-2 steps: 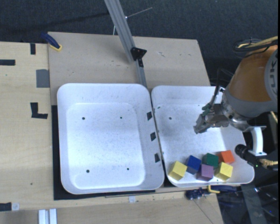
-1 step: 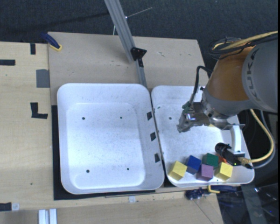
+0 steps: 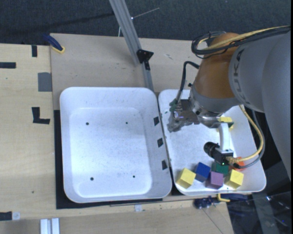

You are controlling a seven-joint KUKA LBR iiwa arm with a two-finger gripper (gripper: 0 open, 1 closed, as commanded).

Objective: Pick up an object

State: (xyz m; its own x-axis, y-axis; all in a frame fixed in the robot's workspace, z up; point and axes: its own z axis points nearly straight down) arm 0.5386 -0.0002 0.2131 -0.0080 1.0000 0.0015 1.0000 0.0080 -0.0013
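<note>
A cluster of small blocks [image 3: 210, 175] is seen at the near end of the right bin [image 3: 183, 145], none lifted. Farther in, the tool [image 3: 177, 121] is poised low; its opening cannot be determined. The pick remains outstanding.

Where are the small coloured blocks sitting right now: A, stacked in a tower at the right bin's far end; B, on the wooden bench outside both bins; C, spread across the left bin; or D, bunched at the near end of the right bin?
D: the yellow block, blue block, purple block and green block huddle at the near end of the right bin.
</note>
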